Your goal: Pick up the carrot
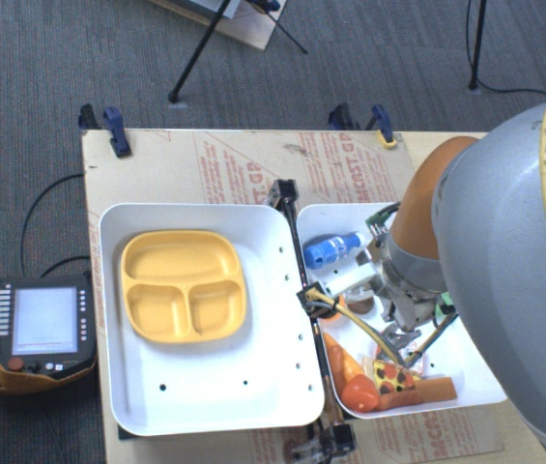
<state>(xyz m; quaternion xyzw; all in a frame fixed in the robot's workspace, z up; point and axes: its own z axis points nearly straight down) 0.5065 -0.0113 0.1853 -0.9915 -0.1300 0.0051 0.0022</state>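
Note:
The carrot (338,355) is an orange tapered piece lying in the right bin (480,380), near its left wall at the front. My gripper (406,348) hangs over the front middle of that bin, below the grey wrist and orange band. It is to the right of the carrot and just above a pizza-slice toy (388,376). Nothing shows as held in it.
A red-orange round toy (359,392) and a long orange piece (430,391) lie at the right bin's front edge. A blue bottle (331,250) lies at its back left. The left bin (137,394) holds a yellow divided plate (185,285). The arm hides the right bin's right side.

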